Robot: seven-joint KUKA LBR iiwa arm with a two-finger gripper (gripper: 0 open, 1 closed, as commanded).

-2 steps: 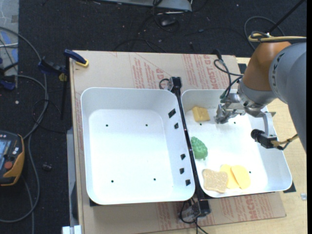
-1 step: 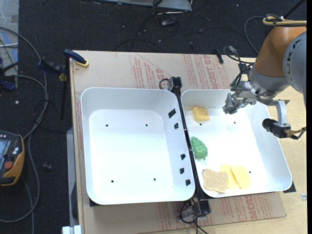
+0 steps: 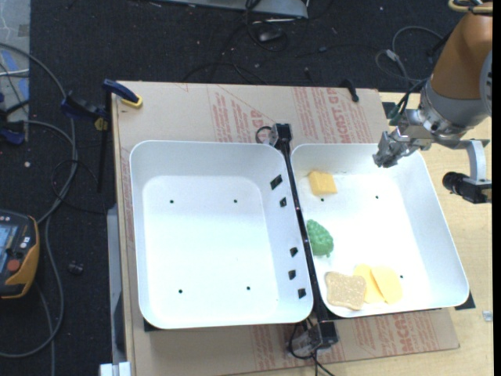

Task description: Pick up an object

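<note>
Gripper (image 3: 387,158) sat over the far right corner of the right bin (image 3: 435,210), hanging off the grey arm (image 3: 462,69) with its orange band; tip was dark and small at this angle, so whether it was spread or pressed together couldn't be told, and nothing showed in it. Then by size: cardboard sheet (image 3: 235,108) covered the bench under both bins. Left bin (image 3: 156,163) lay beside the right bin, the two touching along a black divider strip (image 3: 293,210) with clips. All pick candidates were in the right bin: tan bread-like slice (image 3: 345,289) at the near edge, touching a pair of overlapping yellow cheese-like slices (image 3: 379,283) just to its right; green leafy lump (image 3: 319,237) against the left wall, mid-bin; small yellow block (image 3: 322,182) toward the far left, nearest of the four to the gripper but still apart from it. Off the bench: a yellow and black handheld unit (image 3: 16,253) on the dark floor at left, and a blue and yellow clamp (image 3: 121,94) at the cardboard's far left corner.
</note>
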